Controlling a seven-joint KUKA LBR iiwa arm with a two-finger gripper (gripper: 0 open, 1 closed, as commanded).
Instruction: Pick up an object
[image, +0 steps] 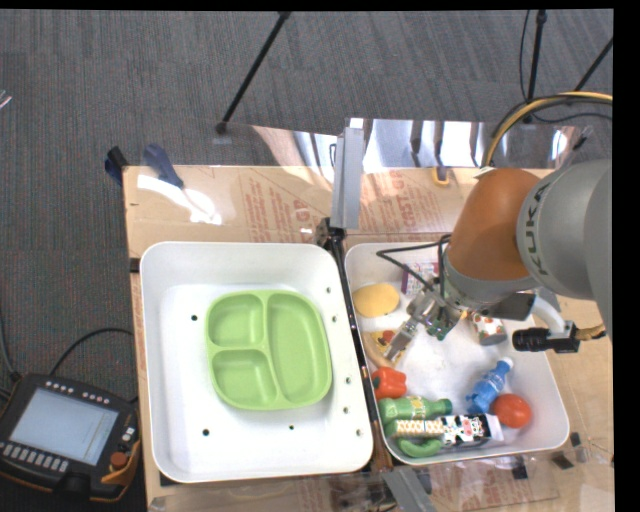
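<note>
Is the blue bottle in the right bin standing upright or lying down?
Lying down: the blue bottle rests on its side on the bin floor, cap end pointing up-right.

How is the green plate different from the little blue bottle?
The green plate is pale green, wide and flat, with three compartments; the blue bottle is blue, small and narrow. The plate lies alone in the left bin, while the bottle lies on its side in the right bin among other toys, beside a red ball. Both rest in white bins, and neither is held by the gripper.
</note>
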